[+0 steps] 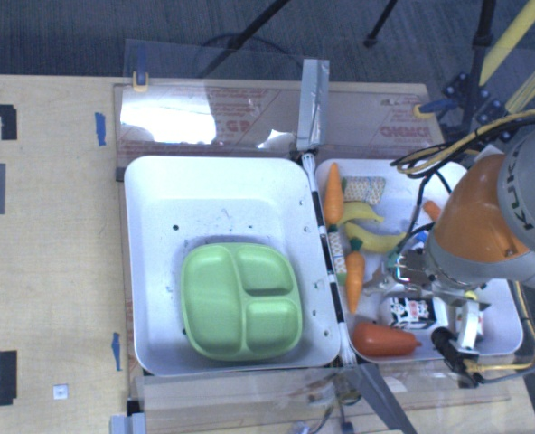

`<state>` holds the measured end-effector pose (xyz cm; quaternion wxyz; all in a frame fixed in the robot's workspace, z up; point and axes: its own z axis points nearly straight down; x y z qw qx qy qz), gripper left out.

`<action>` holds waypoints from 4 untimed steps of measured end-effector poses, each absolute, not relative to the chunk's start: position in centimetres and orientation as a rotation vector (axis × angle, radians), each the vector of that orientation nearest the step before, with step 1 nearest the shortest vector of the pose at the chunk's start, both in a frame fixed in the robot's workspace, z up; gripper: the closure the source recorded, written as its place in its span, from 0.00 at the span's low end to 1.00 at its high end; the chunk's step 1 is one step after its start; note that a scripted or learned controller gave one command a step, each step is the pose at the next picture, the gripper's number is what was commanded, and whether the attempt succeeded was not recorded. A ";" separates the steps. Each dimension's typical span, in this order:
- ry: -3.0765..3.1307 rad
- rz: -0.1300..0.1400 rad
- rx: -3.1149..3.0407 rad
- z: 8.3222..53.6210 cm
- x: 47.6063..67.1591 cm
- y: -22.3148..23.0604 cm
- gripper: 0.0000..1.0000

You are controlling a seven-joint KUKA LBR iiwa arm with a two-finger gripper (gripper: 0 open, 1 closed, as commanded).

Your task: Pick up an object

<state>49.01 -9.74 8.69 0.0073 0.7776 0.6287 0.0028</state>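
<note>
Since the toy food lay crowded in the right bin (511, 328), carrots (333, 195) and a banana (369, 224) along its left wall, the pincer (410, 287) hung low over a small black-and-white item (409, 311), probably the intended pick. Whether it was released or clenched I could not tell; the left bin (150, 197) held a green divided plate (241, 300).

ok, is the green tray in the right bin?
No, the green tray lies in the left bin; the right bin holds the toy food.

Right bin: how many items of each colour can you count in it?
Orange: 2, a carrot and another carrot
Yellow: 1, banana
Red: 1, a rounded item
Speckled beige: 1, a pad
Black-and-white: 1, a small item
Total: 6; the arm hides part of the right bin.
</note>
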 end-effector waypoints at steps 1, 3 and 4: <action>1.972 0.006 2.436 9.3 49.0 -9.6 1.00; 2.027 -0.008 2.403 23.5 53.9 -3.8 1.00; 1.740 -0.012 2.622 18.1 55.1 -4.5 1.00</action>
